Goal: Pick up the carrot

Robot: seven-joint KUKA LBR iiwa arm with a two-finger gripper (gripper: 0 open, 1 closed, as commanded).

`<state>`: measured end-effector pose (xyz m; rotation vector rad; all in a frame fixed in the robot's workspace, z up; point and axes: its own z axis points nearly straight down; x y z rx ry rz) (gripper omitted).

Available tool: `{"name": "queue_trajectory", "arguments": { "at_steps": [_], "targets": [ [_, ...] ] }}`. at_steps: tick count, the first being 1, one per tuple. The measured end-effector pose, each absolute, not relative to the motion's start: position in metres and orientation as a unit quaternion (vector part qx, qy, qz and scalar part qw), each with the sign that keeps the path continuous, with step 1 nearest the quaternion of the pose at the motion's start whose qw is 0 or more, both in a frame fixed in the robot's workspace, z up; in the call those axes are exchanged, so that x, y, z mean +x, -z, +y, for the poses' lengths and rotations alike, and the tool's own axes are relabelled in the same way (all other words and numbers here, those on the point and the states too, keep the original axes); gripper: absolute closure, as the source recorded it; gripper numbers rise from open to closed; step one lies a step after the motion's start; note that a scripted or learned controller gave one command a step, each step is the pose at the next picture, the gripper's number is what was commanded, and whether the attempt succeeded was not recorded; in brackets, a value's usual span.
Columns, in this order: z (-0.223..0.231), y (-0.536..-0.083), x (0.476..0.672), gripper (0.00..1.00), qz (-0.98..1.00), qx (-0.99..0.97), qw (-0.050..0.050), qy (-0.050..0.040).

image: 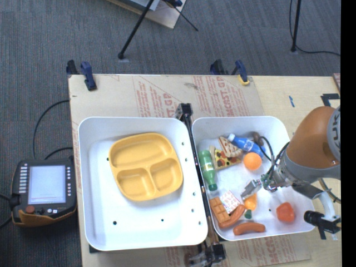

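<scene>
Fingers (252, 189) of our arm sit low in the right bin (289, 128), seemingly closed around the carrot (250, 199) just beneath them, we judge, ready for lifting.

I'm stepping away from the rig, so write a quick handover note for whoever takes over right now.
End effector: low in the right bin, directly over the carrot; a grip isn't confirmed.
Carrot: lying on the right bin floor, between the waffle and the tomato, sausage just below it.
Yellow plate: in the left bin.
Done: arm brought down over the carrot.
Left: close on it and lift it out.
</scene>
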<state>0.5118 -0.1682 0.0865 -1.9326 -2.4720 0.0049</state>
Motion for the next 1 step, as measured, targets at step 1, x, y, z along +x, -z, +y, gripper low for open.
{"name": "queue_trajectory", "arguments": {
  "at_steps": [1],
  "targets": [
    [-0.1685,-0.0955,0.5114,1.0,-0.785,-0.62,0.004,0.0001]
  ]
}}
